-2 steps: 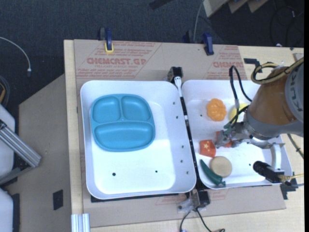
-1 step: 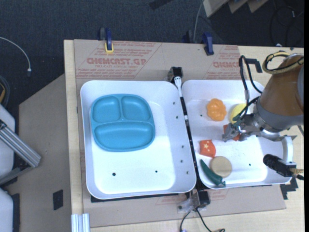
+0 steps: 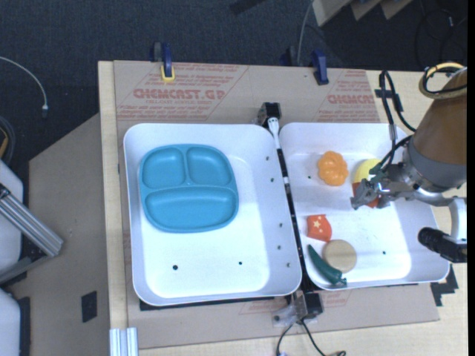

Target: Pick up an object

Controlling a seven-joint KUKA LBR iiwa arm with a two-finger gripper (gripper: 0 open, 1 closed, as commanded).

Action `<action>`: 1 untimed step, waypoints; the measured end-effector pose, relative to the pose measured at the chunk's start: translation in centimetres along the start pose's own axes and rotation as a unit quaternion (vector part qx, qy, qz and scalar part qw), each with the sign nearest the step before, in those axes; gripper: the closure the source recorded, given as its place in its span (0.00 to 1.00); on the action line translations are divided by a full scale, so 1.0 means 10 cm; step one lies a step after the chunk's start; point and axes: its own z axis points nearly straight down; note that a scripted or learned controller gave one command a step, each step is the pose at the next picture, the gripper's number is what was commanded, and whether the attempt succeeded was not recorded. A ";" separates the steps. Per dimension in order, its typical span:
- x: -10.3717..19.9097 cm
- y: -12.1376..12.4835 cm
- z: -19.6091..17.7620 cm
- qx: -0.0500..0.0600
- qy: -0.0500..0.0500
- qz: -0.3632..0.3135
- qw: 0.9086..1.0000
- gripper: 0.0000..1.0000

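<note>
Left shallow white bin (image 3: 200, 277): light-blue three-compartment plastic plate (image 3: 189, 188). Right shallow white bin (image 3: 371, 265): orange rounded toy (image 3: 332, 167), yellow round toy (image 3: 364, 170), red wedge (image 3: 319, 228), tan disc (image 3: 341, 255), green curved piece (image 3: 324, 266). Gripper (image 3: 366, 193) low just right of the orange toy, beside the yellow one; grip state: cannot tell.

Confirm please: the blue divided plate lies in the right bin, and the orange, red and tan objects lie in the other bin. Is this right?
Not quite. In the camera view the blue divided plate lies in the left bin; the orange, red and tan objects lie in the right bin.
</note>
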 end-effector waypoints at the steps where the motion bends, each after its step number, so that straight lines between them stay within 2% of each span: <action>1: -0.01 -0.03 -0.63 -0.001 0.000 0.000 1.000 1.00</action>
